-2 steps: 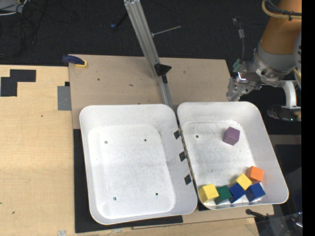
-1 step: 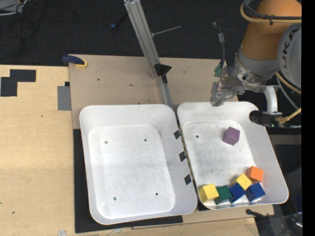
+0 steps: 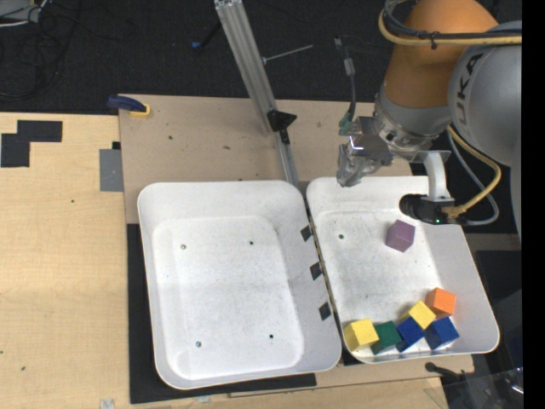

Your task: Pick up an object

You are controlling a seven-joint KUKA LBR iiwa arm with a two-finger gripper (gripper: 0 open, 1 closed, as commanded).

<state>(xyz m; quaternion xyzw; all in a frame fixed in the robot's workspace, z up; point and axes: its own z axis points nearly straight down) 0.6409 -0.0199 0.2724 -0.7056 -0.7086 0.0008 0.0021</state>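
The right bin (image 3: 366,192) holds several small blocks. A purple cube (image 3: 400,235) lies alone near its middle right. Clustered in the near right corner are an orange block (image 3: 441,300), a yellow block (image 3: 421,314), two blue blocks (image 3: 441,331) (image 3: 410,334), a green block (image 3: 386,336) and another yellow block (image 3: 361,332). My gripper (image 3: 347,174) hangs over the bin's far left rim, up and to the left of the purple cube and apart from it. I see nothing in it.
The left bin (image 3: 146,204) sits beside the right one, with black clips (image 3: 316,270) along the shared edge. An aluminium bar (image 3: 252,66) slants up from behind the bins. A blue and yellow clamp (image 3: 128,104) lies at the bench's far left.
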